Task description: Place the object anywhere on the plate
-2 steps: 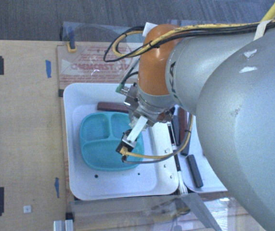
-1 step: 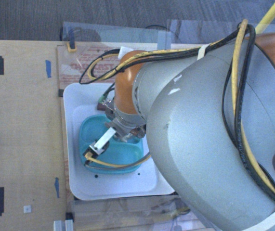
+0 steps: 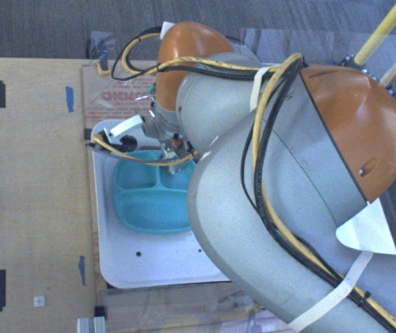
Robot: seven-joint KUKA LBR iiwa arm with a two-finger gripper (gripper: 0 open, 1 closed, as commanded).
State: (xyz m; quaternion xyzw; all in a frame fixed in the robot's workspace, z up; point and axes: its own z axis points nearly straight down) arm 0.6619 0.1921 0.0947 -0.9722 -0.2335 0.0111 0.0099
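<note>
lab | taped plywood bench (image 3: 31, 186) | white bin (image 3: 156, 262) | robot arm (image 3: 274, 186)

Arm (image 3: 274, 186) blocks most of the bin (image 3: 114, 255) from the right; its bulk covers the plate's (image 3: 149, 203) right side and everything past it. Wrist and cables (image 3: 135, 141) sit over the plate's top edge. Plate's left and lower compartments are uncovered, reachable from above. Bare bin floor lies open below the plate and along the left wall. Cardboard (image 3: 31, 186) left of the bin is flat.
</note>
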